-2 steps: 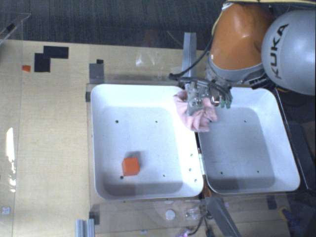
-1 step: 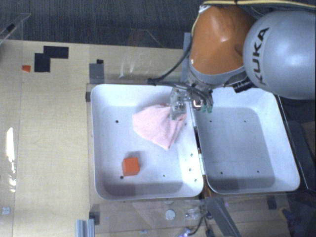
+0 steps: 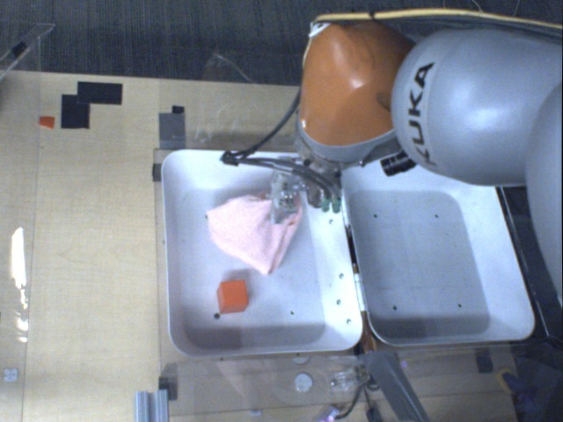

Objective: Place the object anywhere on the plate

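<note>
My pincer (image 3: 286,202) sits on the pink cloth (image 3: 251,233) in the left bin (image 3: 180,262); I cannot tell its grip. Nothing is placed yet.

Even, bright overhead light is filling the scene, glaring off the orange band (image 3: 347,77) in a broad white patch (a fainter sheen is lying on the grey arm (image 3: 479,104) just right of it). Below the band, soft shadows are pooling inside the left bin (image 3: 180,262). Fine detail is looking slightly soft throughout.
</note>
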Controlling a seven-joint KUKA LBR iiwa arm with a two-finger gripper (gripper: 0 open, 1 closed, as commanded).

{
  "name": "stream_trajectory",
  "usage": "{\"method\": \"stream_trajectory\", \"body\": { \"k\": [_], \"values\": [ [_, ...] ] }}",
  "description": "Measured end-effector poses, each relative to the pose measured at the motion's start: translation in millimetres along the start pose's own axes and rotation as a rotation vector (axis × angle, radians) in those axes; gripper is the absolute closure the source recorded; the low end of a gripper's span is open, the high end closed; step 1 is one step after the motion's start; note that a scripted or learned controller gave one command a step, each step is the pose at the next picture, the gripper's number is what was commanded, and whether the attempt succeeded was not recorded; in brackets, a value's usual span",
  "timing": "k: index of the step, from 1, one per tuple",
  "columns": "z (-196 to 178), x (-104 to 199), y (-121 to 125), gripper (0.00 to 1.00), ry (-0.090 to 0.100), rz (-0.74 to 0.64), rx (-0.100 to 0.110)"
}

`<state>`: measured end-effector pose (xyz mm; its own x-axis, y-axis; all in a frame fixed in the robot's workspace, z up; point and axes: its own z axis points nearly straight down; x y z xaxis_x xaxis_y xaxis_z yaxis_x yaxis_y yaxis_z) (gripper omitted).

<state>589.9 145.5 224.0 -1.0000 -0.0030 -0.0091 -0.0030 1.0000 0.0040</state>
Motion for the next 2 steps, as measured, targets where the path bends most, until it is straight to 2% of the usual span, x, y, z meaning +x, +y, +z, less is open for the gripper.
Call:
{"method": "stream_trajectory", "body": {
  "k": [1,2],
  "values": [
    [-1.9,21.2,47.1,1.0,0.0,-0.001,-0.001],
    [-2.2,21.1,47.0,0.0,0.0,-0.001,-0.001]
  ]
}}
